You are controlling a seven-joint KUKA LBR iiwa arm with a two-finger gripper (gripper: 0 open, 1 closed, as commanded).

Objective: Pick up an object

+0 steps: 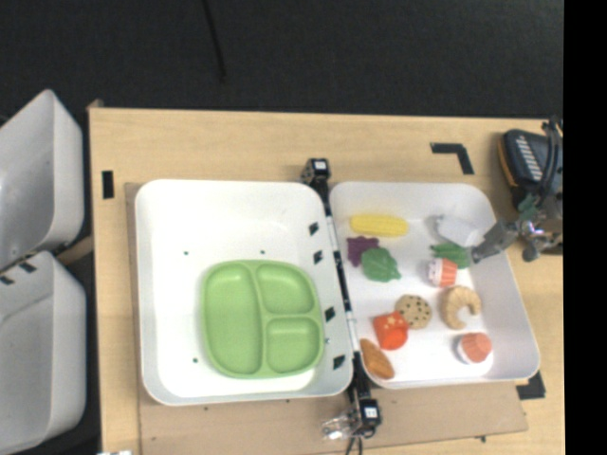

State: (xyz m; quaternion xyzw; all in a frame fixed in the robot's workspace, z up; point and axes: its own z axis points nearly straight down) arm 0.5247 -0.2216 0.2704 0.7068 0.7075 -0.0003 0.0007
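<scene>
camera view: jaws (pixel 474 251) just beside green toy (pixel 452 251).

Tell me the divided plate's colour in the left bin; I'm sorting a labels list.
Light green: the divided plate in the left bin, seen clearly in the camera view.

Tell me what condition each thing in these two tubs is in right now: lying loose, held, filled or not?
Green divided plate: flat in the left bin, its compartments hold nothing.
Corn cob: lying loose in the right bin.
Purple grapes: loose, beside a green leafy piece.
Cookie: lying flat.
Croissant: loose.
Red pepper: loose, touching the cookie.
Gripper: low over the right bin's far side, holding nothing that I can see.
</scene>
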